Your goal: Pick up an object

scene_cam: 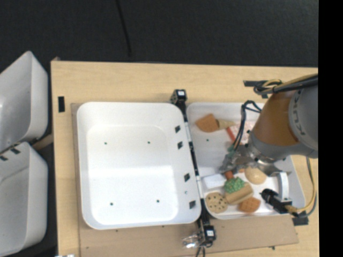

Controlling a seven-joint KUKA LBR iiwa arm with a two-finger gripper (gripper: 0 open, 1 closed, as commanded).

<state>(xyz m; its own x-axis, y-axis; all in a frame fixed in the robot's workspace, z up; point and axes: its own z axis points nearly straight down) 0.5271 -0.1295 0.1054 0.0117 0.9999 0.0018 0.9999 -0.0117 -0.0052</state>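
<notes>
Hovering pincer (234,164) low in right bin (214,114) | over toy pile nr green piece (233,185), prob lining up grab | finger state: can't tell | left bin (128,165) bare

arm (286,122): reaches in from right, wrist bent downward | gripper (231,164): low, pointing left

I see two white bins, the left bin (128,165) and the right bin (206,114), on a pale wood-coloured bench (64,159) against a black floor. My arm (281,122) is grey with an orange-brown band. In the right bin I make out an orange-brown wedge (207,123), a green bumpy piece (233,186), a tan disc with dark dots (215,201), a cream oval (255,175), an orange lump (249,205) and a thin red stick (231,133).
</notes>
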